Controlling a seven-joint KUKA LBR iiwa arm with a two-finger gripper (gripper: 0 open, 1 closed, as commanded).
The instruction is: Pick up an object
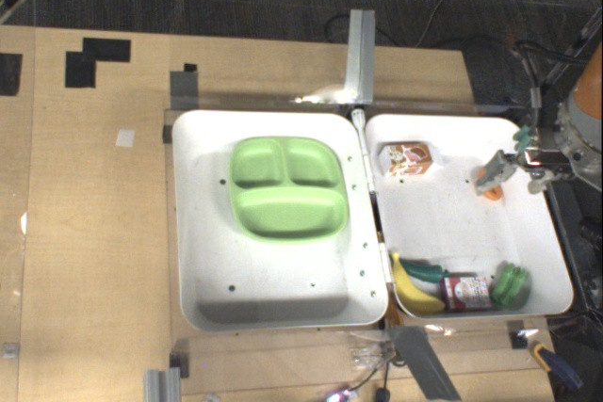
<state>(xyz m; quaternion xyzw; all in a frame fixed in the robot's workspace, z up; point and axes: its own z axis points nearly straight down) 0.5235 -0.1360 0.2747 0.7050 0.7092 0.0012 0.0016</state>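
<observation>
So the gripper [492, 176] is hovering over the upper right part of the right bin [537, 231], and honestly I can't tell whether it's got anything or not, the tip is too small and blurry to read. There's a bit of orange right under the tip, but whether that's a small object or part of the tool, no idea. Biggest risk as I see it: nothing obvious sits right beneath it, so if it closes here it probably grabs air or scrapes the bin floor. The nearest real target is the snack packet [407, 159] near the top left corner of that bin, lying flat, which looks tricky for two fingers since there's no edge to get under. The rest is jammed along the front wall: a banana [415, 289], a dark can [466, 290] on its side touching it, and a green round thing [512, 283] just beside the can. Going for those, the fingers could hit the wall or knock a neighbour, and the can looks like it would roll. The left bin [203, 221] has a green divided plate [287, 186] lying flat in the middle, too wide to pinch easily.
</observation>
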